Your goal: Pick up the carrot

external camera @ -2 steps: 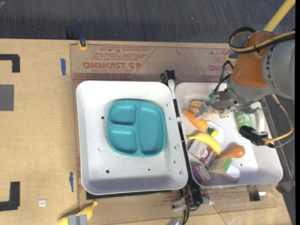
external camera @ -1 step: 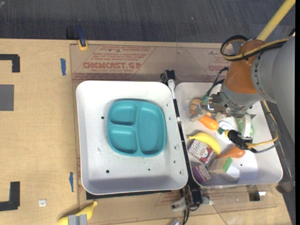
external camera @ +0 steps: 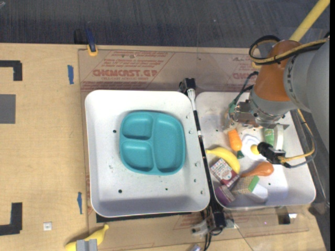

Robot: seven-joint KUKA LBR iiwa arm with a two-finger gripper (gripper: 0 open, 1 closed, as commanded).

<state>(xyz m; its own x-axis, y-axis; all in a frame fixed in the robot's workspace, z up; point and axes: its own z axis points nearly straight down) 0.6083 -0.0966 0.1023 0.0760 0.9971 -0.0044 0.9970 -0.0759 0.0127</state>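
Observation:
The carrot (external camera: 234, 139) is a short orange piece with a small green end, lying in the upper middle of the right bin (external camera: 303, 190). The gripper (external camera: 249, 119) hangs just above and to the right of it, under the orange-banded wrist. Its metal body hides the fingertips. A longer orange-red tapered item (external camera: 260, 169) lies lower in the same bin; I cannot tell whether it is also a carrot.
A banana (external camera: 225, 156), a small printed packet (external camera: 222, 170), a purple item (external camera: 224, 193), green pieces (external camera: 251, 183) and a white item (external camera: 251, 143) crowd the right bin. A teal divided plate (external camera: 153, 143) sits in the left bin (external camera: 99, 156). A black cable (external camera: 293, 157) loops by the wrist.

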